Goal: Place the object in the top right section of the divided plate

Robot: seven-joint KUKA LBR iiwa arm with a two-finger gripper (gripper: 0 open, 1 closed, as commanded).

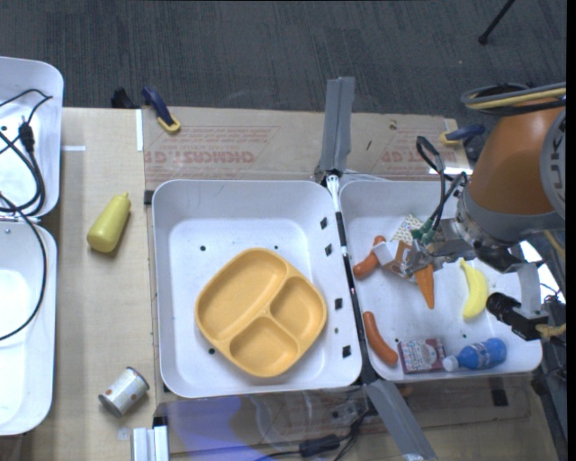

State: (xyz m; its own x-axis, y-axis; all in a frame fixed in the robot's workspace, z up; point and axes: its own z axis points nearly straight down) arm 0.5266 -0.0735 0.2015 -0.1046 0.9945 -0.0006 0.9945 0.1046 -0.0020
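Zero items placed: we see the divided plate (261, 312) bare.
Claw (419, 259): over the carrot (425, 284); we cannot tell its state.
Remaining: grasp, carry, place.

Up top you've got dark grey carpet (225, 45) running the full width, and a thin black stand leg (498, 22) cuts across its upper right corner. Below that sits your bench, topped with a brown cardboard sheet (243, 149) printed in red lettering that reads upside down from here. A grey metal post (337, 126) rises at the middle of the bench's far side. On your left edge, white moulded trays (22, 360) hang into view with black cables (22, 171) looped over them. The light is even and soft, and a bluish glow (216, 423) shows along the bench's near edge.
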